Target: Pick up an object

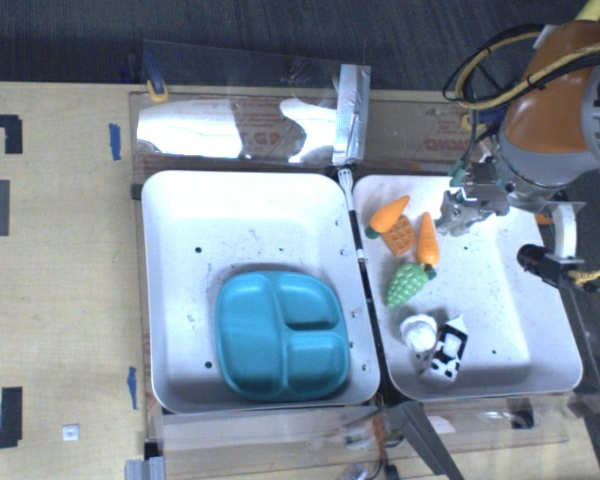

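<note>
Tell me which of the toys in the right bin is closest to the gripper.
The orange carrot, standing just left of the gripper. The green toy and the black-and-white toy lie farther down the bin.

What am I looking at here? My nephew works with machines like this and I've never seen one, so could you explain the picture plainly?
It is one camera fixed above a workbench, looking down at a slant. The grey and orange machine at the right is a robot arm; at its tip is a small two-finger hand for picking things up. On the bench sit two shallow white bins side by side. The left bin holds a blue divided plate. The right bin holds small toys: two orange carrot-like pieces around an orange waffle-like piece, a green bumpy toy, a white round piece and a black-and-white one. The hand hangs over the right bin beside the carrots, holding nothing I can see.
</note>
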Controlling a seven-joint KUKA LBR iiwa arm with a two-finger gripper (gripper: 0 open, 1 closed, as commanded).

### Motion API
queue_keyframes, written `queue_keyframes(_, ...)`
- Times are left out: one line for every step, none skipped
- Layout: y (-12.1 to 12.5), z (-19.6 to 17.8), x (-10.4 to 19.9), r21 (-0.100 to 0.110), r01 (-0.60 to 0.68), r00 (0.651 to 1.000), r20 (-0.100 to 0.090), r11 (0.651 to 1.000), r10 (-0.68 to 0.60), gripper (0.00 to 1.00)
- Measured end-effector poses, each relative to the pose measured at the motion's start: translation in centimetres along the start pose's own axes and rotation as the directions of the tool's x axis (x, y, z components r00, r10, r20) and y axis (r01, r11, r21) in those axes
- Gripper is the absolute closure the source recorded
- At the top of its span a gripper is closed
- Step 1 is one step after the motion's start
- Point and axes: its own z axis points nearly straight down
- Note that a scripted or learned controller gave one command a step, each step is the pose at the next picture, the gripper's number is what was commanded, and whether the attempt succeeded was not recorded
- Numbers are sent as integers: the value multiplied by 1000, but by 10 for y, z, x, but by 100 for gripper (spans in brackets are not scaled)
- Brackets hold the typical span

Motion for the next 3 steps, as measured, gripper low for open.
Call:
queue_keyframes(20,114,-14,-8,117,993,3,993,-117,0)
queue_keyframes(12,52,-70,-7,-15,1000,4,1000,15,0)
queue_keyframes(-1,125,-106,-6,69,998,1,998,-69,0)
